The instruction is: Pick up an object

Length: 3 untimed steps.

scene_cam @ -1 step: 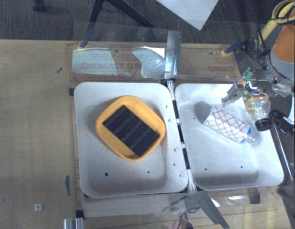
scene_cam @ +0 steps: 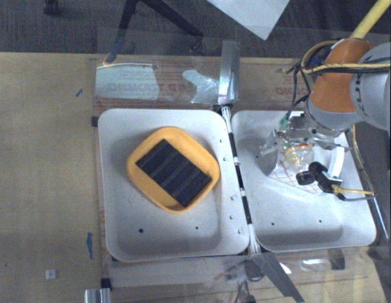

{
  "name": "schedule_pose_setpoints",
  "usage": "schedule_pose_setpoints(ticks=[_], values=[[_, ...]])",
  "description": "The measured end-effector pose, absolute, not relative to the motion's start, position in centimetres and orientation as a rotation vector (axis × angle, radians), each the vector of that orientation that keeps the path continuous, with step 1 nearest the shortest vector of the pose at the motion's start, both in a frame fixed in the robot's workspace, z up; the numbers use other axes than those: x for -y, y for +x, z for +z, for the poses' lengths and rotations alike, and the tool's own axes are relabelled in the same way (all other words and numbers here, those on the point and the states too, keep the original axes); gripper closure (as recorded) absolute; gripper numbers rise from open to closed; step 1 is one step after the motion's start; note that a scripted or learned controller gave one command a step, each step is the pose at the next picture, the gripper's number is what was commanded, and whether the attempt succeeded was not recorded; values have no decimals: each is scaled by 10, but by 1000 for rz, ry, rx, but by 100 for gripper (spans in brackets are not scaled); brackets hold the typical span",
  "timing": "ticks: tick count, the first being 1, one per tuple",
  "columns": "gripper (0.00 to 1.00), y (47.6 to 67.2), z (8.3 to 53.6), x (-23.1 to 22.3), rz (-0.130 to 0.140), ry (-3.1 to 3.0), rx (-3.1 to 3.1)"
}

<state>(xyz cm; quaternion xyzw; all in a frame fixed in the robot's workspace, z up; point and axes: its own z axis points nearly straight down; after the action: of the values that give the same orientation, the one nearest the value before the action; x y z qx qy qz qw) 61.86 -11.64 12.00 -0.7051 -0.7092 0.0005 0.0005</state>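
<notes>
We see two bins side by side on the bench (scene_cam: 43,169). In the left bin (scene_cam: 113,188) lies a yellow block (scene_cam: 173,169), a rounded square with a black ribbed panel on top. It sits near the middle of that bin, turned at an angle to the walls and touching none of them. Nothing touches it, and it is well apart from the gripper.

The arm (scene_cam: 337,87) comes in from the right, with its orange band above the far right corner of the right bin (scene_cam: 309,223). The gripper (scene_cam: 287,153) is down in the far half of that bin, nearer the far wall than the near one. Just beside it, or under it, is a small clear thing (scene_cam: 297,154) with amber glints. We cannot tell what this is, nor whether the gripper touches it. Thin red lines (scene_cam: 290,172) cross the bin floor beneath and toward the near side. We cannot tell whether the jaws are spread or pressed together, nor whether anything sits between them.

Beyond the bench, on the dark floor, stands a chair base (scene_cam: 126,5), and a white sheet (scene_cam: 246,2) lies to its right.
</notes>
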Motion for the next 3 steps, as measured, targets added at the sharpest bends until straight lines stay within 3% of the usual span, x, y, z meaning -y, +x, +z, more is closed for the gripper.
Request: schedule_pose_setpoints(ticks=[1,2,3], values=[[0,568,315,85,1,-2195,2248],[0,587,119,96,0,-2268,2176],[0,592,89,156,-7,-2158,2292]])
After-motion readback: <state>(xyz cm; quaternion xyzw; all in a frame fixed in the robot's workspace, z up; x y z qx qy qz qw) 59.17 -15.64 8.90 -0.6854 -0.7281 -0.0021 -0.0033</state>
